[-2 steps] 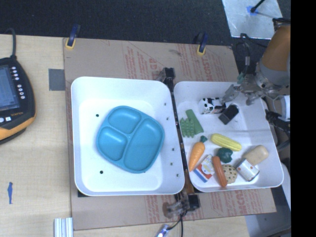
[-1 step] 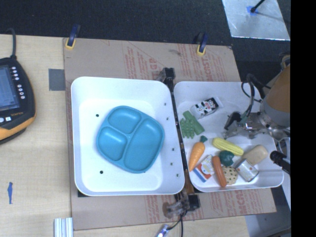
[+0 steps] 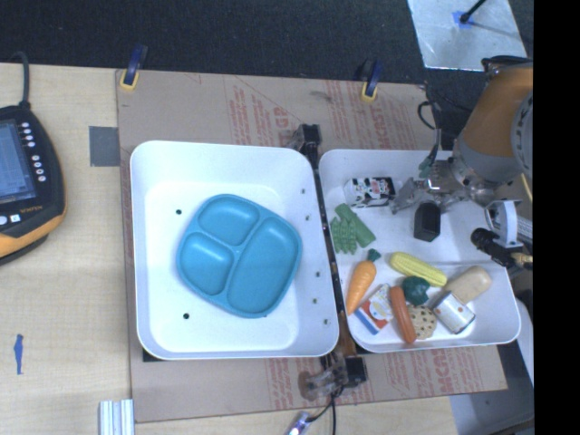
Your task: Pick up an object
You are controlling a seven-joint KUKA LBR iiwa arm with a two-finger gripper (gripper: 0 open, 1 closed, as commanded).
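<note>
Camera view. Two white bins side by side on a cardboard sheet (image 3: pixel 227 107). The left bin (image 3: pixel 149 166) holds one blue divided plate (image 3: pixel 239 255), lying flat near its middle.

The right bin (image 3: pixel 507 329) carries all the loose objects. Clock positions below are taken from this bin's centre.
- 10 o'clock: small black-and-white cow-patterned carton (image 3: pixel 372 189), on its side.
- 9 o'clock: green ridged piece (image 3: pixel 352 228), close to the left wall.
- 8 o'clock: toy carrot (image 3: pixel 361 284), leaf end up toward 12.
- Centre: yellow corn-like piece (image 3: pixel 418 268), with a dark teal piece (image 3: pixel 416 290) just below it, touching or nearly so.
- 6 to 7 o'clock: orange sausage-shaped piece (image 3: pixel 401 315), between a red-white-blue card (image 3: pixel 374 313) and a speckled cracker (image 3: pixel 422 323).
- 5 o'clock: silver can (image 3: pixel 453 314), on its side.
- 4 o'clock: tan rounded piece (image 3: pixel 468 284), just beside the can.

The arm enters from 3 o'clock of the view. The gripper (image 3: pixel 433 188) hangs over the bin's 12 to 1 o'clock area, near the carton but apart from it. Open or closed: cannot tell from this angle. Nothing seen gripped.

A teach pendant (image 3: pixel 23 184) lies at 9 o'clock of the view, off the cardboard.
</note>
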